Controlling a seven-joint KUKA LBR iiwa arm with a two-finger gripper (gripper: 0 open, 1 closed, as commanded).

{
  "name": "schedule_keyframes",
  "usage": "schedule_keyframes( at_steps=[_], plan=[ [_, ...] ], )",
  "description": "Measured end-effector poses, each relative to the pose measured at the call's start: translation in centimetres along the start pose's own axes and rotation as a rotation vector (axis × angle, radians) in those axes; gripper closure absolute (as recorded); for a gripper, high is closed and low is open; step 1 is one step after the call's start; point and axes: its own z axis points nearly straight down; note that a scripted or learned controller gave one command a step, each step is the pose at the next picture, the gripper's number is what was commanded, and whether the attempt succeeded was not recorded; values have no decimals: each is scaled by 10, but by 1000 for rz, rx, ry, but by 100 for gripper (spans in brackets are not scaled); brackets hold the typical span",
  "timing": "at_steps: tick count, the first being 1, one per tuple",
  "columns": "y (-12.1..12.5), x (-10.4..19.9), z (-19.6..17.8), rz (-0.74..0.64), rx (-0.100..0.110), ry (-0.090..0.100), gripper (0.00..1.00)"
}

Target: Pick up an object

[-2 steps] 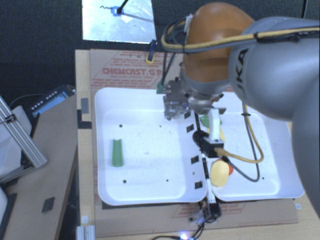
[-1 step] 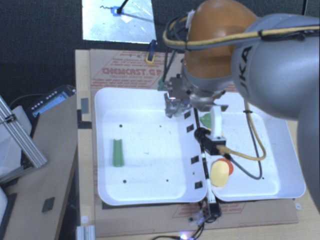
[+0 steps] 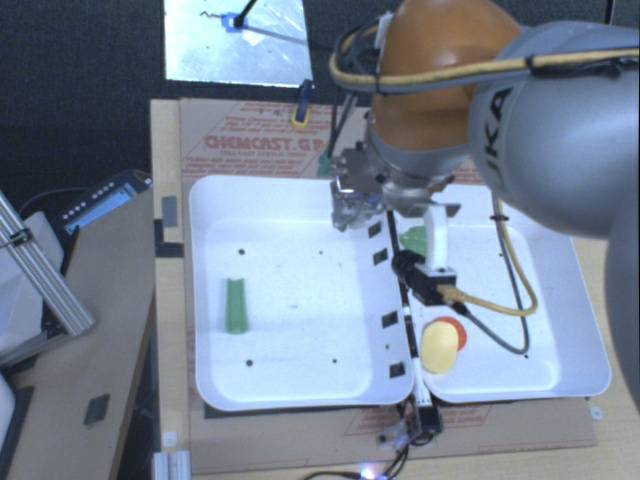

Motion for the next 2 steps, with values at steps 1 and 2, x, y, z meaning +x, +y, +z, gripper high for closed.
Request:
schedule_keyframes(
  at_steps=[1,2],
  plan=[
    [-48,93,-66,-4,1,2,100],
    [-45,87,-74,3,3,-2,100]
  ],
)
